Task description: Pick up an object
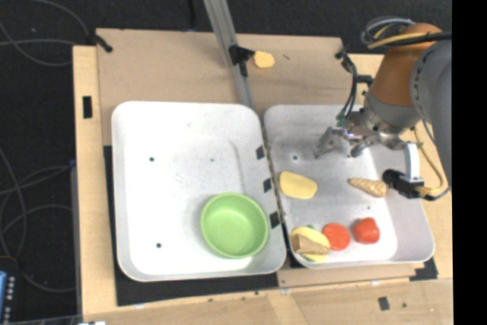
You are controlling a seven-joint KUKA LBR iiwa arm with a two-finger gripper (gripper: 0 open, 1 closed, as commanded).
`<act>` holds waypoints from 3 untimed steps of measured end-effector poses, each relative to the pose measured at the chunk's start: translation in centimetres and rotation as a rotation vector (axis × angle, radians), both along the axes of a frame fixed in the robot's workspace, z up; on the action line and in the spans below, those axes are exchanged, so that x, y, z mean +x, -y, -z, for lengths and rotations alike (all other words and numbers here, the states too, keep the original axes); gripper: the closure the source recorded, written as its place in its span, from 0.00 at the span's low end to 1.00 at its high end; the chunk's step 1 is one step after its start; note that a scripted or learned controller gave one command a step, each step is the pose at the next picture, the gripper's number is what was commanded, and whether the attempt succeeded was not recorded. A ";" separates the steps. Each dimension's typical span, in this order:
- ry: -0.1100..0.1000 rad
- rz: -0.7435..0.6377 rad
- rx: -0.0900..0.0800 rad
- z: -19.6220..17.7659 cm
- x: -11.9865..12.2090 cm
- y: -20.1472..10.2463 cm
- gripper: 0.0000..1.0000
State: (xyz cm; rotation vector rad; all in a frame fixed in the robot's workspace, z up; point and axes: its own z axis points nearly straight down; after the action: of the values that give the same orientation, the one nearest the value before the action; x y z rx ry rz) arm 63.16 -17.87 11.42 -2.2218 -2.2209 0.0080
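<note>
Jaws (340, 142): seemingly spread open, nothing gripped, over the right bin (304, 125)'s far edge.
Yellow piece (297, 186): seen mid-bin.
Green bowl (234, 224): left bin (152, 133), near edge.

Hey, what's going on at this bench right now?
A grey robot arm with an orange band reaches in over the right bin, its claw hovering near the bin's far end with nothing visibly held. Below it lie a yellow piece, a tan cone-shaped piece, two red items and a yellow-and-brown item. The left bin holds a green bowl.
</note>
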 end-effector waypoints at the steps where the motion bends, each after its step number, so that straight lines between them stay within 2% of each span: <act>1: 0.002 0.001 -0.001 1.4 0.0 0.2 0.00; 2: 0.006 0.000 -0.001 0.1 0.1 0.3 1.00; 3: 0.012 0.002 0.002 -6.3 0.0 0.7 1.00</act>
State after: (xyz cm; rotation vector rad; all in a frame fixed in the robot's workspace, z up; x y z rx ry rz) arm 63.13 -18.56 17.76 -2.2287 -2.2242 -0.0072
